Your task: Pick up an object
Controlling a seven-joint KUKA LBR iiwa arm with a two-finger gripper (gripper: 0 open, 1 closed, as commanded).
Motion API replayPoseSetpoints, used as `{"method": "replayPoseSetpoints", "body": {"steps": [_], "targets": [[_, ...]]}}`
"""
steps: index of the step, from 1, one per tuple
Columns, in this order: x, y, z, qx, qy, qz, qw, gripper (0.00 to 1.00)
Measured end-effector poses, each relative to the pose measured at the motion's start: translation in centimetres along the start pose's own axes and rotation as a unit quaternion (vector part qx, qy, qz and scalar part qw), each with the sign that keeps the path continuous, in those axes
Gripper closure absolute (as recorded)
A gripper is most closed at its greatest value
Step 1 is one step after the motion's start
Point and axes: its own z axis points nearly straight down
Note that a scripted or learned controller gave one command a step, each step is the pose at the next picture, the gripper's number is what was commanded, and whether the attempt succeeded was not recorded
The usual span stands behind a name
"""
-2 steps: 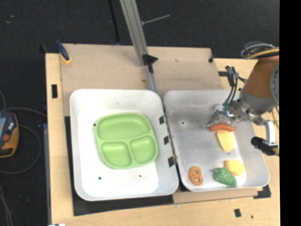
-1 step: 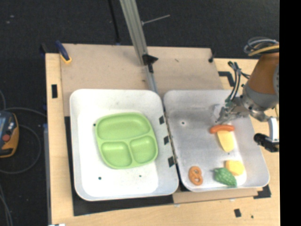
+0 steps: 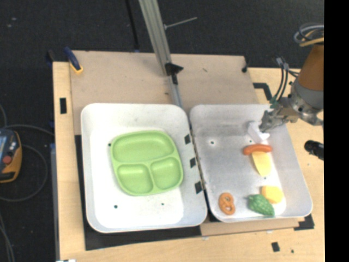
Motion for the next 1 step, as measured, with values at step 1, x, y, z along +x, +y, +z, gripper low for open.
{"method": "replayPoseSetpoints", "body": {"steps": [1], "targets": [[-0.16, 0.12, -3.79, 0.001, 0.000, 0.000, 1.0000, 1.00]]}}
